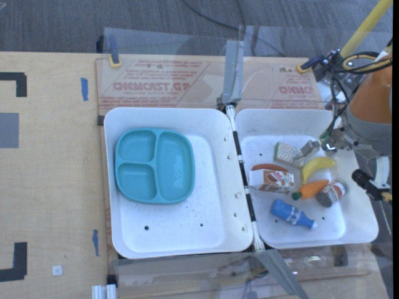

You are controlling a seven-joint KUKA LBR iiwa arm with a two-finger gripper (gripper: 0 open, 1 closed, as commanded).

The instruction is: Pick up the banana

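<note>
The yellow banana (318, 166) lies in the right bin (361, 229), towards its far right side, pointing left and slightly down. Just above and left of it is my gripper (310, 148), a small metal tip reaching in from the grey wrist and orange-banded arm (371, 101) at the right edge. The tip sits close to the banana's upper left end, between it and a small speckled box (285, 152). Nothing can be made out held in the gripper.
Crowded around the banana are an orange carrot (312, 189), a small can (331, 193), a blue bottle (292, 215) and a red-and-white carton (273, 178). The left bin (124, 229) holds a teal divided plate (154, 166).
</note>
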